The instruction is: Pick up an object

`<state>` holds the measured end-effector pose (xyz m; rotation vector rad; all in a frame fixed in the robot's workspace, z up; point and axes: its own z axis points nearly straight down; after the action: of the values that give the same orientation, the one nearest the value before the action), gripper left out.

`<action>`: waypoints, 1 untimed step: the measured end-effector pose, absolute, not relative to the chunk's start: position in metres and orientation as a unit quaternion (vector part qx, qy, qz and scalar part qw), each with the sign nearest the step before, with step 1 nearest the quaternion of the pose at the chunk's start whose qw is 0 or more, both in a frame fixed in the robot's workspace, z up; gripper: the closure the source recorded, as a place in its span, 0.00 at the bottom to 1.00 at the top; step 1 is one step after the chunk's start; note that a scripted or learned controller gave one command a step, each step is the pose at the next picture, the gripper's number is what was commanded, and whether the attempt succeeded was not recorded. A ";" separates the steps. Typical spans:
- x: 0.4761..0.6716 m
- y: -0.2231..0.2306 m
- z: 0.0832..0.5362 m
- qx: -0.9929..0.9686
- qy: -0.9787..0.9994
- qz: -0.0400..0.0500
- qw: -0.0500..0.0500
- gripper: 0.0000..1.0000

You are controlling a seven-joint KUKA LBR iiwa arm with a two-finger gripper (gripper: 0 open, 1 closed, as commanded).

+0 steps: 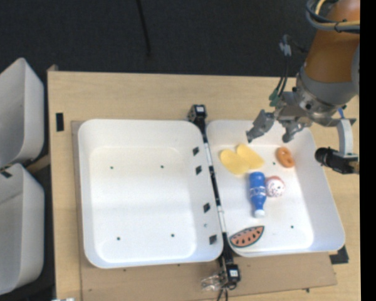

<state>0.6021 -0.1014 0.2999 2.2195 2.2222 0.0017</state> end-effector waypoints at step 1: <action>0.532 -0.086 0.195 0.707 0.707 -0.004 -0.005 0.00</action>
<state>0.5323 -0.0859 0.1949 2.2294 2.2282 -0.0116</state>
